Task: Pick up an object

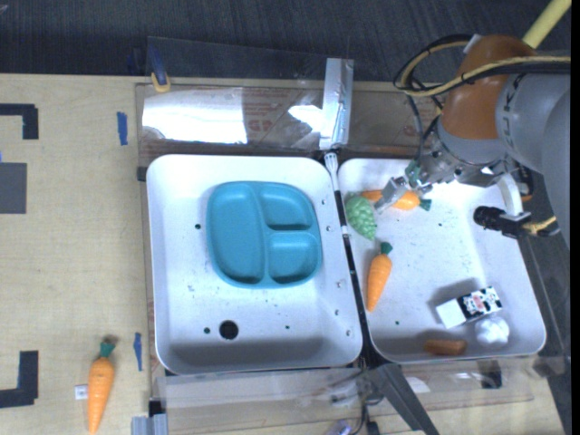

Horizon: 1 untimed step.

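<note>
The end effector (405, 188) sits low over the far left corner of the right bin (530, 333), and whether it is clenched or released cannot be told from this slanted view. Right at its tip lies a small orange piece (406, 201), touching or nearly touching it (nothing shows it gripped). Just to the left of that, against the wall shared by the two bins, rests a green bumpy object (361, 216).

The likeliest target seems to be the orange piece, which lies directly under and slightly toward the camera from the tip; its long axis appears to run roughly left to right.

Room is tight here: the far wall and the dividing wall close in on two sides, so any approach probably has to come from above. Open floor spreads toward the near right, where a carrot (377, 276) lies with its green top pointing away, and a white block (468, 306) sits near the front corner.

The left bin (172, 315) holds a blue divided plate (265, 234). Another carrot (100, 384) lies out on the tabletop (63, 270).
</note>
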{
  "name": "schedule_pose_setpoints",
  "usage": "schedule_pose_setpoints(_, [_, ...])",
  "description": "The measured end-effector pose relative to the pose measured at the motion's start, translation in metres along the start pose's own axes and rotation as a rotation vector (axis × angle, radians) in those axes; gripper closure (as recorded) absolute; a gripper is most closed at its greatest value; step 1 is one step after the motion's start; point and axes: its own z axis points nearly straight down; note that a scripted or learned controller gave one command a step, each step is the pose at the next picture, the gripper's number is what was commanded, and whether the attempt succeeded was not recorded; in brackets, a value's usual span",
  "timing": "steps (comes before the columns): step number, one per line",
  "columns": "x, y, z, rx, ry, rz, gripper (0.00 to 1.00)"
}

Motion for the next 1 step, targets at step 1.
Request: schedule_pose_setpoints(1, [-0.0006, -0.0017, -0.0095, 0.007, 0.000, -0.002, 1.00])
